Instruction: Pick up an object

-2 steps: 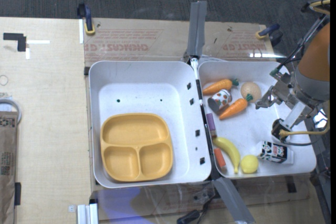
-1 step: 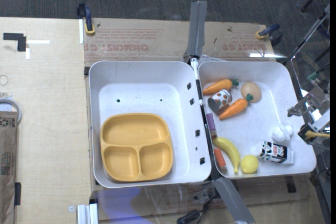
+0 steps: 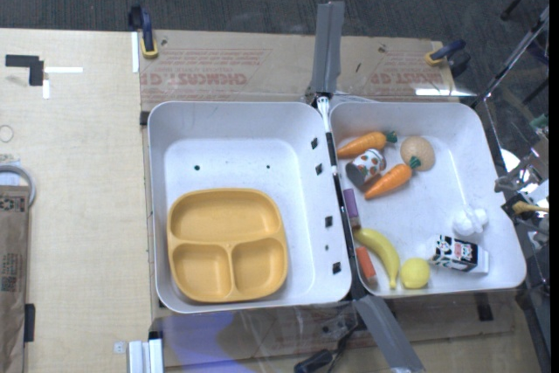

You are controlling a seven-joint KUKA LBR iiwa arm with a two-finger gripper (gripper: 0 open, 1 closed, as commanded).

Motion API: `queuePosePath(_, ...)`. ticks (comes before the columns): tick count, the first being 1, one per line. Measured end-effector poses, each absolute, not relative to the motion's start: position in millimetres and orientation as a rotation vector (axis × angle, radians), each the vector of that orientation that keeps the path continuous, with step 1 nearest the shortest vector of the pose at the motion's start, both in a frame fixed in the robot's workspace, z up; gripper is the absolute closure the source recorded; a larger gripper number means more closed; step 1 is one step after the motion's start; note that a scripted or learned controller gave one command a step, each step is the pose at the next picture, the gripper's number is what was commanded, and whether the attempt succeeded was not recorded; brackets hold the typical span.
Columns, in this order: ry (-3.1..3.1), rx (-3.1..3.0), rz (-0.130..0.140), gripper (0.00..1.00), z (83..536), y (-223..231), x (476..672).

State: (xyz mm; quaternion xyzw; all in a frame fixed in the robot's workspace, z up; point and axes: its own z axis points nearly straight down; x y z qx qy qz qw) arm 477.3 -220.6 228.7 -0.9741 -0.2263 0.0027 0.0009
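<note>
Overhead camera: two white bins before any pick.
The left bin (image 3: 162,188) holds a yellow divided tray (image 3: 229,242). The right bin (image 3: 489,179) holds two carrots (image 3: 362,143) (image 3: 389,180), a banana (image 3: 382,251), a lemon (image 3: 416,272) and a milk carton (image 3: 458,254) near its front edge. The gripper (image 3: 522,192) sits at the right bin's right rim; whether it stands wide or narrow cannot be told. The carton likely handles light and stiff; grasp across its flat sides.
</note>
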Motion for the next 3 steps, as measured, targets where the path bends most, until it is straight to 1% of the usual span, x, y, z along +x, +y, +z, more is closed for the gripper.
queuePosePath(1, -1.032, -2.963, 0.008, 0.0, 185.9, -221.6, 492.6)
queuePosePath(2, -0.822, -3.031, 0.008, 0.0, 194.1, -165.3, 537.6)
queuePosePath(3, -0.825, -3.028, 0.016, 1.0, 201.6, -165.3, 537.2)
